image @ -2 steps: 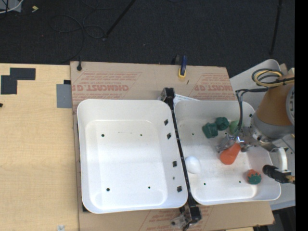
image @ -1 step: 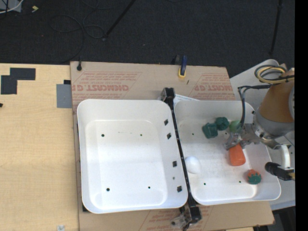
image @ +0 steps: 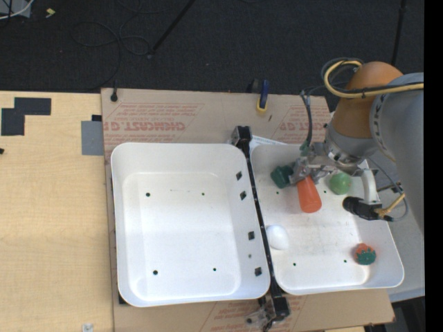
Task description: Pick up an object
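Over the right bin your arm bends down from the right, its gripper low by the orange cylinder; you cannot tell its state, nor whether it touches the cylinder.

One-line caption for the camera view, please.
Gripper poised over right bin near orange cylinder, among green and white objects.

Arm: you are looking at a smooth grey shell.
Band: orange, rounded, sitting above the wrist.
Cables: yellow and black loops are curling beside the band.
Gripper: grey metal parts.
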{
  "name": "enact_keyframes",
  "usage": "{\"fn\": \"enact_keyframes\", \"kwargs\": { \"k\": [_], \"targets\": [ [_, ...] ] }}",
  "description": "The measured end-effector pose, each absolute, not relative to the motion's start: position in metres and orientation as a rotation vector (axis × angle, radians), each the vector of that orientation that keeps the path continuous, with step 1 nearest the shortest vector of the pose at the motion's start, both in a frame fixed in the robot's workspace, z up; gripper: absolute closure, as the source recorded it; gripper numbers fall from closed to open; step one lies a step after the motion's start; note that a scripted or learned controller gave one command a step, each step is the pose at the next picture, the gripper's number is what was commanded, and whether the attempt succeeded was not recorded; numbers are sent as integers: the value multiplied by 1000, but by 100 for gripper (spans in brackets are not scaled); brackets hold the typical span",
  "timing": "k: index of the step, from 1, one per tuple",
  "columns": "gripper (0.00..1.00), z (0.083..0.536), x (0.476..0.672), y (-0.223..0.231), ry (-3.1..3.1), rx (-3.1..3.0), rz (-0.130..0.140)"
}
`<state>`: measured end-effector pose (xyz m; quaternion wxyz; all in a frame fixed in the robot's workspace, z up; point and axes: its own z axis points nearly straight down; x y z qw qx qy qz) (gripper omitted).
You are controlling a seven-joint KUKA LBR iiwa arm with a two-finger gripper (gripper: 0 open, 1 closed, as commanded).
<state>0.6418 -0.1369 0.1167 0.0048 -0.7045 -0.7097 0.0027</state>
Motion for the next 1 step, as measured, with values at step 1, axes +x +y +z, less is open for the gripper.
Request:
{"fn": "enact_keyframes", "kwargs": {
  "k": [1],
  "targets": [
    [100,181,591,-78,-2223,-2215,-1]
  ]
}}
